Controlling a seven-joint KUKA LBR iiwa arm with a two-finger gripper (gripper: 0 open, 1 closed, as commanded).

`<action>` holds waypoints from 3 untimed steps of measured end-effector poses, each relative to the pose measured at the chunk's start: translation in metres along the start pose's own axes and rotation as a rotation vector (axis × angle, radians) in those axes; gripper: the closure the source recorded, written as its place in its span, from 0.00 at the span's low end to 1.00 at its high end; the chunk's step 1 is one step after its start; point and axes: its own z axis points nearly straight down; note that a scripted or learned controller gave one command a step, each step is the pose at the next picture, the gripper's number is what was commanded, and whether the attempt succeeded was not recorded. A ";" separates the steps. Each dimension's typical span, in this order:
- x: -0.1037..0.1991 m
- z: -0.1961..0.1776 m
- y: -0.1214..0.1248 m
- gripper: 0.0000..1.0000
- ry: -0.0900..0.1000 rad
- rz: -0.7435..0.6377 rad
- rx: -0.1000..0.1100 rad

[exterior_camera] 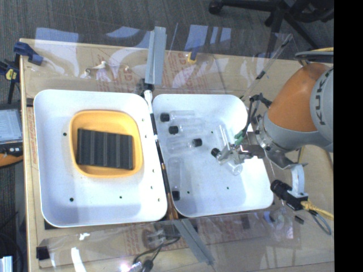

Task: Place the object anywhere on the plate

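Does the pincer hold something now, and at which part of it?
It cannot be told. The pincer is low in the right bin among clear vials with black caps, but the view does not settle any grasp.

Yellow plate (pixel 105 143) in left bin (pixel 51 197): top open, dark ridged centre bare. Right of plate, clear vials (pixel 181 130) scattered across right bin (pixel 255 194); arm (pixel 295 115) overhangs far edge.
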 end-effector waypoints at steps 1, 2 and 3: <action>0.070 -0.080 0.032 1.00 0.001 -0.121 -0.001; 0.140 -0.022 0.062 1.00 0.001 -0.356 0.003; 0.168 0.014 0.071 1.00 0.001 -0.527 0.002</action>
